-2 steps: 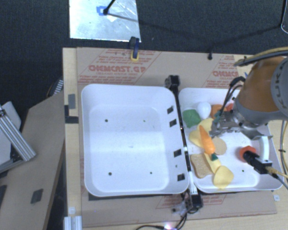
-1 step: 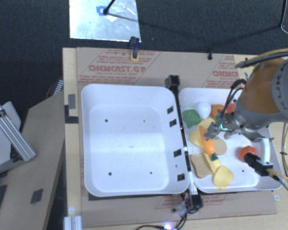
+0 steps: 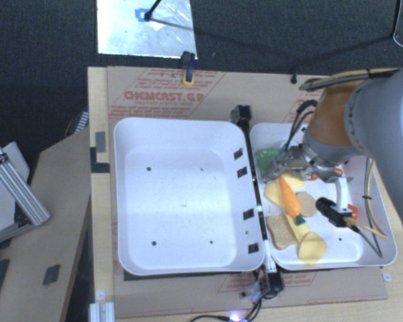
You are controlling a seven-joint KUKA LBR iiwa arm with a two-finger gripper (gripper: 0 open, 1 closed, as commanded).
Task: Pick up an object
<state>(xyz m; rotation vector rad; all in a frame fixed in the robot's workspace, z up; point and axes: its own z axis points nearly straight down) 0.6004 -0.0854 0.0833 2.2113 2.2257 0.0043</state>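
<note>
The right bin (image 3: 379,243) holds a green leafy piece (image 3: 269,158), an orange carrot (image 3: 291,200), a pale yellow piece (image 3: 274,192), a tan round piece (image 3: 307,204), a bread slice (image 3: 279,231) and a yellow wedge (image 3: 311,247). My gripper (image 3: 294,171) is low in this bin's back half. It sits just above the carrot's top end and to the right of the green piece. The wrist hides whatever lies beneath it, and no object shows in its hold.
The left bin (image 3: 181,193) stands beside the right one, with black clips (image 3: 250,213) along the shared wall. Both rest on a cardboard sheet (image 3: 164,92). A shiny metal plate (image 3: 146,17) lies at the back. The arm (image 3: 369,113) crosses the right bin's far right side.
</note>
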